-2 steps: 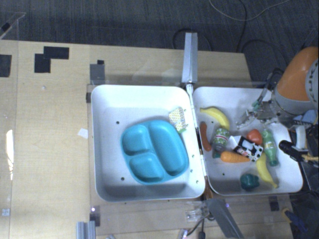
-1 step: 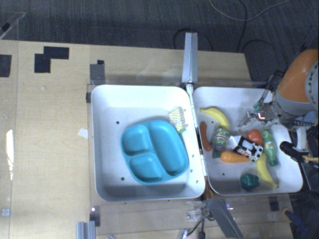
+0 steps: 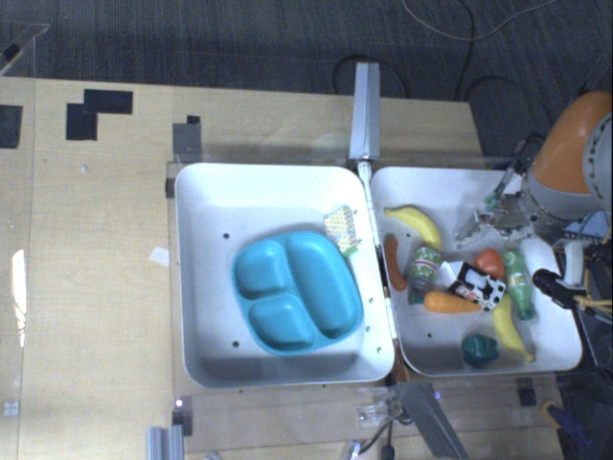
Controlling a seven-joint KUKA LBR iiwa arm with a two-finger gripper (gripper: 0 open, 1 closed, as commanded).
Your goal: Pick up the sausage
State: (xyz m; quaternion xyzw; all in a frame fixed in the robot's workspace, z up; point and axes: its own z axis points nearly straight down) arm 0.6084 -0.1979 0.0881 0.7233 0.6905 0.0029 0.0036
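Looking at the right bin (image 3: 565, 353): sausage (image 3: 394, 263) lies lengthwise along its left wall, touching nothing we can make out except maybe the can (image 3: 422, 267) just beside it. Claw (image 3: 500, 211) hangs over the bin's upper right, well apart from the sausage; we can't tell its state, too small/blurry. Bananas (image 3: 415, 222) (image 3: 509, 330), carrot (image 3: 450, 303), tomato (image 3: 488, 262) around. Left bin (image 3: 192, 257) has a blue tray (image 3: 297, 290).
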